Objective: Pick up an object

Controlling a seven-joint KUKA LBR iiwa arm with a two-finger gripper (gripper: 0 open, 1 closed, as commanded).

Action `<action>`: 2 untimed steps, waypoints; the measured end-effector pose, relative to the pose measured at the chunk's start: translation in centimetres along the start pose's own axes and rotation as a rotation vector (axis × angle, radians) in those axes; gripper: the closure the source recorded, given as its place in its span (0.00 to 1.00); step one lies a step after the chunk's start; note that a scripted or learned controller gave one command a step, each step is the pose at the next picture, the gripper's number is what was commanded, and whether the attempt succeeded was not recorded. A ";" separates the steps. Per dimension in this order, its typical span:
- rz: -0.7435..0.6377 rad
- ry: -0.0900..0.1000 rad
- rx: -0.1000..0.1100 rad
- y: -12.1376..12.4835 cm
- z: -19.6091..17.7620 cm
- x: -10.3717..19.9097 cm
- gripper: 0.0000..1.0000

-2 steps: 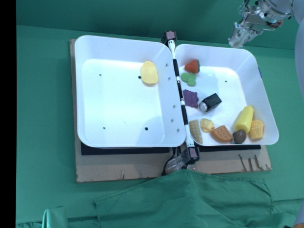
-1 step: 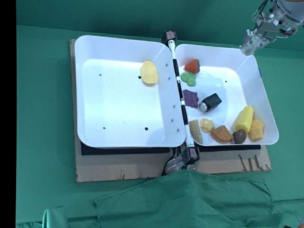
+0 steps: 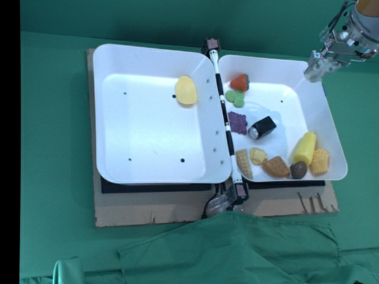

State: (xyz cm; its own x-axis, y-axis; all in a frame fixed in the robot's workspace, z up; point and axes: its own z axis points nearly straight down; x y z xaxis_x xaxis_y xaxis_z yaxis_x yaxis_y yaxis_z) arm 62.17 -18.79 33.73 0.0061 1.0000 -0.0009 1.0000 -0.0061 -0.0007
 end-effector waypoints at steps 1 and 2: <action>0.000 0.002 0.002 -8.2 -0.3 1.4 1.00; -0.009 0.003 0.006 -5.7 6.8 8.7 1.00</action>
State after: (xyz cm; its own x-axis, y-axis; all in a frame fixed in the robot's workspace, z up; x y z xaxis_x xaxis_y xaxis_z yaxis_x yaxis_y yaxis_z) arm 56.53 -10.10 26.95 -0.0031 1.0000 0.0025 1.0000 0.0031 -0.0070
